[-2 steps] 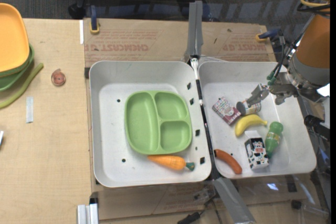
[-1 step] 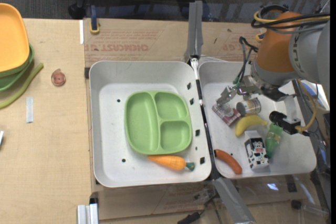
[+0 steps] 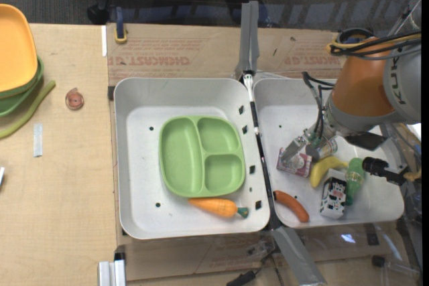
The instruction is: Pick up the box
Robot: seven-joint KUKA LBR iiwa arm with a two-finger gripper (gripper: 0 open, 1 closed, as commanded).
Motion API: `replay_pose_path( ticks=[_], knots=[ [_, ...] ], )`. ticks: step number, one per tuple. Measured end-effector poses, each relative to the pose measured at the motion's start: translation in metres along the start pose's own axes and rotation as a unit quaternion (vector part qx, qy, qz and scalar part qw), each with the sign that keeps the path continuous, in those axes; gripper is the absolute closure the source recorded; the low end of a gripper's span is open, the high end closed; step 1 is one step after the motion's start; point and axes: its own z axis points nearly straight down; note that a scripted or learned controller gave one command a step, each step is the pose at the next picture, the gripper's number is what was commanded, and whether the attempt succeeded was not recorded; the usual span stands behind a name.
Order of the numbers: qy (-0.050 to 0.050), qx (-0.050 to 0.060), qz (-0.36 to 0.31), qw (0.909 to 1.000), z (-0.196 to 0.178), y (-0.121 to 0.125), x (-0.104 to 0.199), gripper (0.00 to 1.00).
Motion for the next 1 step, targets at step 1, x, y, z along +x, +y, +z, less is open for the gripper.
replay_pose_path(
  ticks=[1],
  knots=[
    [0.001,-0.001,0.002,1.0000,-0.0095,0.0004,-0.0001,1.00]
  ],
)
